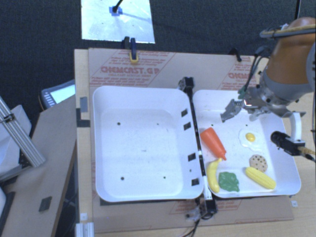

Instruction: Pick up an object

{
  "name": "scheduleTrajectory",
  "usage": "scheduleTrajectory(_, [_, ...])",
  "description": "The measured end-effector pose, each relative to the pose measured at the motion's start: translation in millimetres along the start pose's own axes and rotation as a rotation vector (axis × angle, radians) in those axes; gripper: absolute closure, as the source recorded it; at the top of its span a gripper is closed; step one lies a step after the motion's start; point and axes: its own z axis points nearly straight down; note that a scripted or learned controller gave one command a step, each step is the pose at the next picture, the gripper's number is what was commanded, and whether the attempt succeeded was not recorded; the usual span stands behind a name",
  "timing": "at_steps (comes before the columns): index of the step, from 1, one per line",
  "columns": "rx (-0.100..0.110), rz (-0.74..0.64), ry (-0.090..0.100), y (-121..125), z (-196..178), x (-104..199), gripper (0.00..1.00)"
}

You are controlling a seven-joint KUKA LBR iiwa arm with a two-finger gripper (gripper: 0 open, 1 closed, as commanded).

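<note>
In the right bin [291, 181] lie several toy foods. An orange carrot [213, 141] rests by the bin's left wall, with a yellow banana [213, 176] and a green leafy piece [228, 181] below it. A fried egg [250, 138], a cookie [257, 162] and a yellow corn cob [260, 177] lie further right. My gripper [234, 108] hangs over the upper part of this bin, up and to the right of the carrot and up-left of the egg. I see nothing held in it.
The left bin [143, 147] sits alongside, joined to the right one by a black-clipped divider [195, 137]. A black part [284, 142] of the arm's tooling reaches over the right bin's right rim. Cardboard underlies both bins.
</note>
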Motion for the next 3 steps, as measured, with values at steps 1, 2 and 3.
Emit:
scheduleTrajectory(1, [0.004, 0.006, 0.0, -25, 72, 9, 0.0])
scheduleTrajectory(2, [-0.001, -0.002, 0.001, -33, 68, 72, 0.0])
scheduleTrajectory(3, [-0.005, 0.004, -0.001, -32, 57, 68, 1.0])
